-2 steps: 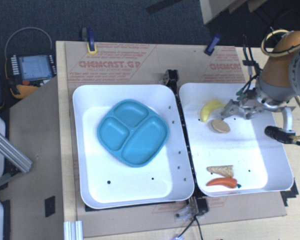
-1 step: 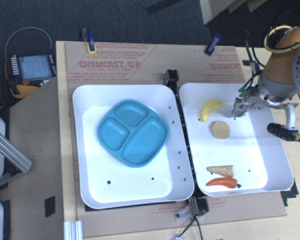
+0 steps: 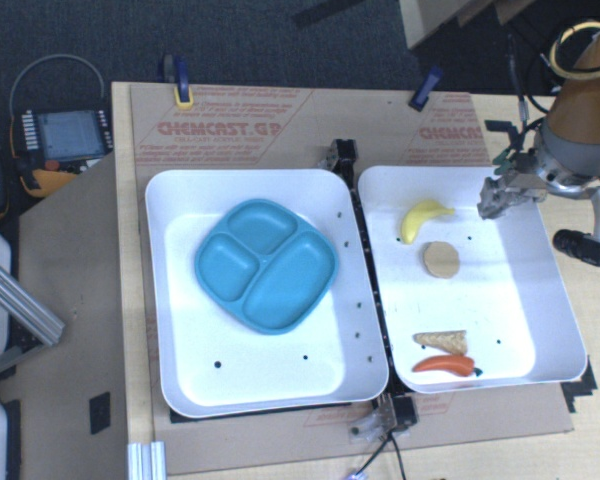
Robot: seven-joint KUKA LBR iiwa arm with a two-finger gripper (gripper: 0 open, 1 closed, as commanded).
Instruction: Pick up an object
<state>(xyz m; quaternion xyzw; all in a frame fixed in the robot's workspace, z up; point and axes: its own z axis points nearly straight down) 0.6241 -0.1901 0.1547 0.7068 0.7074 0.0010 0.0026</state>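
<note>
Camera view has the arm (image 3: pixel 578 118) reaching in from the right, its jaws hanging over the right bin (image 3: pixel 540 308) top corner, can't tell their state. Just left sits a banana (image 3: pixel 421 218), then a tan disc (image 3: pixel 441 260), a wedge (image 3: pixel 442 341), a carrot (image 3: pixel 445 365). The left bin (image 3: pixel 170 268) holds a blue divided plate (image 3: pixel 266 265).

Arm (image 3: pixel 580 118) enters from the right edge: orange-tan band on top, grey rounded housing below it, pale metallic flange ring under that. Dark cables run down the left side of the wrist, with a pale loop of cable over the orange section. Gripper (image 3: pixel 495 200) is small, grey metal and blocky, with dark fittings where it mounts; finger detail is too small to make out.
</note>
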